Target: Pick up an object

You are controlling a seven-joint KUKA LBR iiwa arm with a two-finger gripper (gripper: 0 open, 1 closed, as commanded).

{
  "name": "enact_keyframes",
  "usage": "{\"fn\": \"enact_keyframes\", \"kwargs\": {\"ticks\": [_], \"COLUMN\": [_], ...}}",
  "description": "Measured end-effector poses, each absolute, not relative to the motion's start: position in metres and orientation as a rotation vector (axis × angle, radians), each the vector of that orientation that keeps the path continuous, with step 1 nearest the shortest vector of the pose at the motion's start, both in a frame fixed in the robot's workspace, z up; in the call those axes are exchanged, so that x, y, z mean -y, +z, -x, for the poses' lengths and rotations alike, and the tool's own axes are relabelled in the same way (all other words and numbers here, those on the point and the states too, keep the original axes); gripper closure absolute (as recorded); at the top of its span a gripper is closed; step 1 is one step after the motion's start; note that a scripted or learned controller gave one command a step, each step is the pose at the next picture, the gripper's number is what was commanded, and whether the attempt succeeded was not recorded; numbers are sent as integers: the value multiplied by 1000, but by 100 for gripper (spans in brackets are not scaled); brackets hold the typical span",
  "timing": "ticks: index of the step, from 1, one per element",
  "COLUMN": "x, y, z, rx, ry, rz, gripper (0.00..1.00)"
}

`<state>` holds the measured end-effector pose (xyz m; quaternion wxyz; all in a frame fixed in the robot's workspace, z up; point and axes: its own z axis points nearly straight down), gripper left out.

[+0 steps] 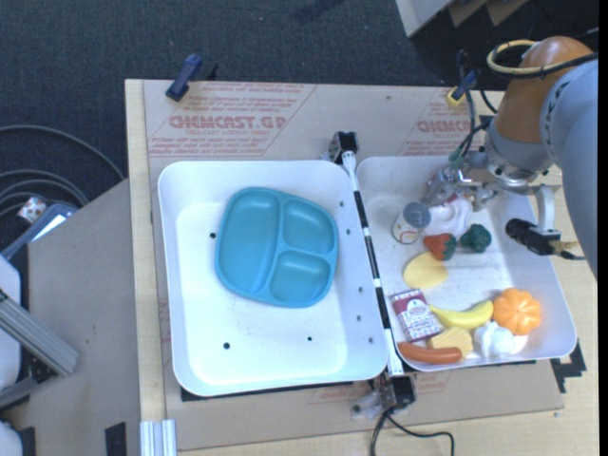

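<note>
My gripper (455, 190) hangs low over the back part of the right bin (560, 304), reaching in from the upper right. Just left of it lies a small grey-blue can (413, 217), and a white piece (460, 220) sits directly below it. A red strawberry (439, 246) and a green broccoli (476, 238) lie a little nearer the front. I see nothing clearly held.
The front of the right bin holds a yellow lemon (425, 272), red box (415, 313), banana (464, 313), orange pumpkin (518, 310), sausage (430, 353) and a white item (500, 340). A blue divided plate (277, 247) lies in the left bin (190, 350).
</note>
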<state>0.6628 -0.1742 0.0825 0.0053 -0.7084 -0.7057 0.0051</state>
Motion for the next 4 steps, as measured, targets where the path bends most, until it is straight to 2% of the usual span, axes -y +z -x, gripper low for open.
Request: {"fn": "enact_keyframes", "kwargs": {"ticks": [1,2,3,4], "x": [136,137,85,86], "y": [82,94,223,220], "z": [-662,-662,-657,-655], "rx": [2207,2207,2227,2223], "ry": [21,25,-7,0], "rz": [2215,2214,2222,2221], "gripper": [0,100,100,0]}}
